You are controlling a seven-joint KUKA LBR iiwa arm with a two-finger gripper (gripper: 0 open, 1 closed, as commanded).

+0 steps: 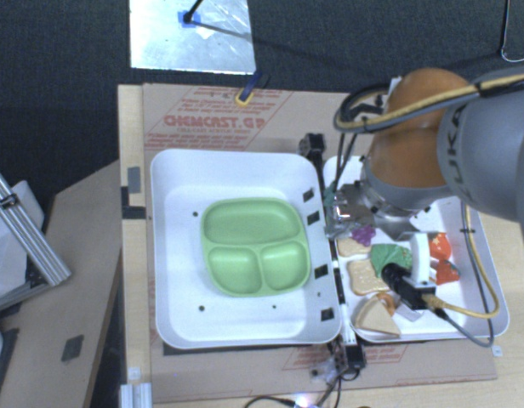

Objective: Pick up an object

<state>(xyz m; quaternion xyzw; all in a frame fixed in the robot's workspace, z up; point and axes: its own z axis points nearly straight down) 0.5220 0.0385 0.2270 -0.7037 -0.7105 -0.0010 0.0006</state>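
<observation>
The grey arm's gripper (343,215) hangs over the right white bin's (492,300) far-left corner, its grip impossible to judge, above toast-shaped slices (367,274) and a green leafy piece (390,255). A green divided plastic tray (252,246) sits in the left white bin (181,185).

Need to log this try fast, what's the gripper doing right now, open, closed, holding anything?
Gripper: low over the right bin, near the toy food; open or closed cannot be told.
</observation>
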